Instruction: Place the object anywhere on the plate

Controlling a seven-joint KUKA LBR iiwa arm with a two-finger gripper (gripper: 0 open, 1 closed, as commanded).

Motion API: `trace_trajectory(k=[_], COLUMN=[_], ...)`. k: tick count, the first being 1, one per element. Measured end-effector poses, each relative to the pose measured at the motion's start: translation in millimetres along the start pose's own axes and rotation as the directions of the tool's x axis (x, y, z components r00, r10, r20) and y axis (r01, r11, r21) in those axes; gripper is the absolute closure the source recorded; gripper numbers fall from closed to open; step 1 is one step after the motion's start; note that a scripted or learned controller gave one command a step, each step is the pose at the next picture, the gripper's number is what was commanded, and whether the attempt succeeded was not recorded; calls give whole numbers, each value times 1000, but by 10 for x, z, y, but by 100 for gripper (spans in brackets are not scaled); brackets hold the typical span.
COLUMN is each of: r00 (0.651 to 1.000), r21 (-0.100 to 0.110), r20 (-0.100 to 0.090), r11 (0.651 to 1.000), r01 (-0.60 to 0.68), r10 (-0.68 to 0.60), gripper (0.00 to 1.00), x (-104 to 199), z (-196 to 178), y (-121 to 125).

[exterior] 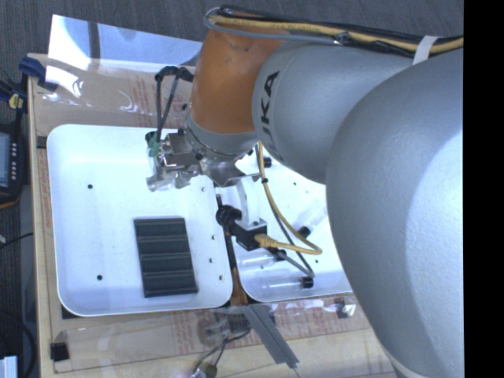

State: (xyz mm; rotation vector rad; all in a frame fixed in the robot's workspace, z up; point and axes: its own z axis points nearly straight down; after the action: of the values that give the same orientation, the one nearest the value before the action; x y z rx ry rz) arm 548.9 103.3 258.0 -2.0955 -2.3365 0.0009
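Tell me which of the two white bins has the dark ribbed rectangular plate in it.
The left white bin: the dark ribbed rectangular plate lies flat on its floor. The right white bin is largely hidden beneath the grey arm.

Both bins look smooth white plastic with a slight sheen, the plate is dark, matt and ribbed — arm is satin grey shell, orange band scuffed, bench bare wood under clear glossy film.
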Motion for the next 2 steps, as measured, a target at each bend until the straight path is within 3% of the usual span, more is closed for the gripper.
trace_trajectory(k=[1,2], r00=[921,940], r21=[4,5], r20=[3,3], r11=[921,940], r01=[-390,-342], r10=[390,342], gripper=[100,100], x=[629,-116], z=[282,683], y=[-433,-65])
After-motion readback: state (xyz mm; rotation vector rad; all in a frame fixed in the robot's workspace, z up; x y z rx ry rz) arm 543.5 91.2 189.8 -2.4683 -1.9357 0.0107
